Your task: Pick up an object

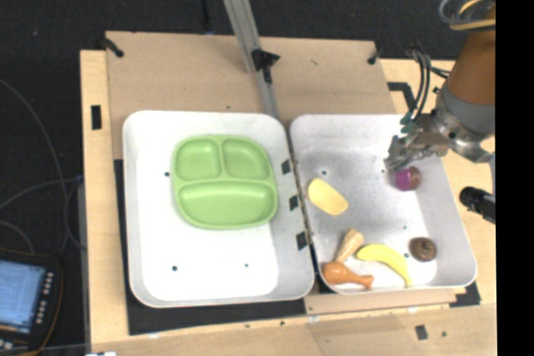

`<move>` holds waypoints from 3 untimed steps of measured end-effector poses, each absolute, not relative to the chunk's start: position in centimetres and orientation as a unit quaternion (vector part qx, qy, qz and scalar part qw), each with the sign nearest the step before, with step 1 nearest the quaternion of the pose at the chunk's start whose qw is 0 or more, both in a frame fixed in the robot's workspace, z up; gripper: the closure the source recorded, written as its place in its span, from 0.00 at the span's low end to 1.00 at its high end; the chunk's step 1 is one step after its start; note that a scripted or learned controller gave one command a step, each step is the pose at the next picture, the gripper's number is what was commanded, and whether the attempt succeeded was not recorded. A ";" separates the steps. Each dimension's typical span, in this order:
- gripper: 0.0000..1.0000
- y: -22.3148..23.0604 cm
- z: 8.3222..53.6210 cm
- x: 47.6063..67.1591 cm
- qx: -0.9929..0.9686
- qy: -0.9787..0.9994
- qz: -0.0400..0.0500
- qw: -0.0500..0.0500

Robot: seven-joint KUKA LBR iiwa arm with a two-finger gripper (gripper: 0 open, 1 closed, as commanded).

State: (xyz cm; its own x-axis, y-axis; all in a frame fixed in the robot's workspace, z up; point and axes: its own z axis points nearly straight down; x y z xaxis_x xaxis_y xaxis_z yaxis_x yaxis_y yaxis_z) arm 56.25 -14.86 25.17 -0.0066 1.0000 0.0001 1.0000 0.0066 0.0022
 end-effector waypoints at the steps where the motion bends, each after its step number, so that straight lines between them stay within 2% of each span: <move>1: 1.00 -9.0 25.9 56.1 0.704 0.710 0.001 0.000; 3: 1.00 0.9 23.6 55.1 0.705 0.709 0.000 0.000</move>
State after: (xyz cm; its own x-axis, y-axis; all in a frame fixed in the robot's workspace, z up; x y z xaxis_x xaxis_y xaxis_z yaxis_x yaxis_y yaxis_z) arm 55.07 0.88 23.57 -0.0064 1.0000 0.0006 1.0000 0.0064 0.0006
